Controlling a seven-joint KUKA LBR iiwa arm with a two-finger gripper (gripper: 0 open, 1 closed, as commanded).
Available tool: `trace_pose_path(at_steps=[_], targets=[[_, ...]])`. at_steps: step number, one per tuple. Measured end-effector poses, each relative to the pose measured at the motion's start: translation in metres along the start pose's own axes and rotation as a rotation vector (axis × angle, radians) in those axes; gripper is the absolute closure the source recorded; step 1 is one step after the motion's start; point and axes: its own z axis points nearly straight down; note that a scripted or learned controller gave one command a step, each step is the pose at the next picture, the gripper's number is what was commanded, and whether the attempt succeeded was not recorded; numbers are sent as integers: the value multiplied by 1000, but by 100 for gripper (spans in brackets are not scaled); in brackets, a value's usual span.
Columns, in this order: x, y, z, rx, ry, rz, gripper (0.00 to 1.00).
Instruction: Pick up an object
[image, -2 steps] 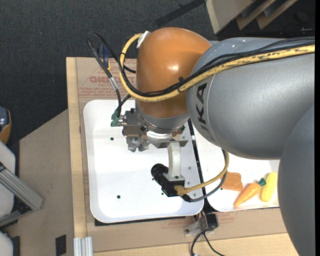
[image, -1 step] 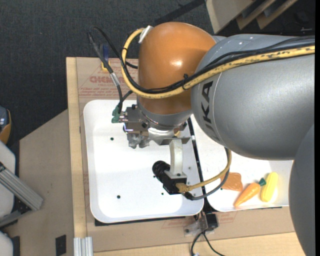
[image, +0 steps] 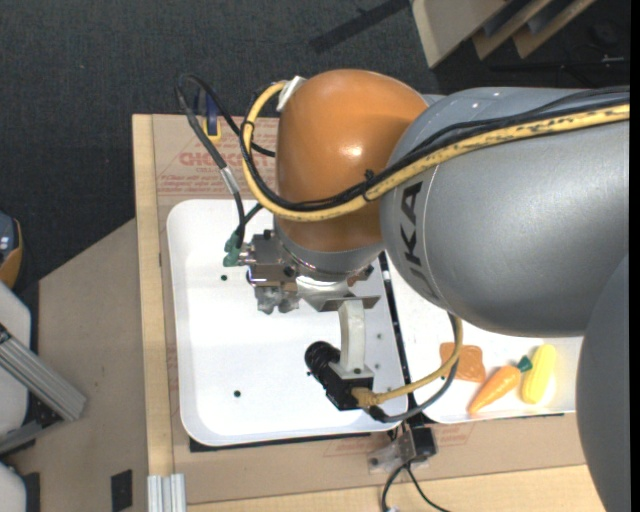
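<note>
My gripper (image: 268, 285) hangs low over the upper middle of the left bin (image: 215, 340), mostly hidden under the orange band and the grey wrist. I see nothing held in it. In the right bin (image: 440, 405) lie an orange carrot (image: 495, 388), a yellow toy piece (image: 540, 372) just right of it, and a small orange piece (image: 468, 360) to its left. All three sit well to the right of the gripper, partly under the arm.
The big grey arm covers most of the right bin. Two tiny dark specks (image: 237, 393) mark the left bin's floor. A cardboard sheet (image: 155, 300) lies under the bins, and dark carpet surrounds the bench.
</note>
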Motion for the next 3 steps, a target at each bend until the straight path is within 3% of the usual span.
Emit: trace_pose_path(at_steps=[1, 2, 3], targets=[[0, -1, 97, 8, -4, 1, 100], [-76, 65, 30, -15, -1, 9, 100], [-92, 95, -25, -14, 1, 2, 100]])
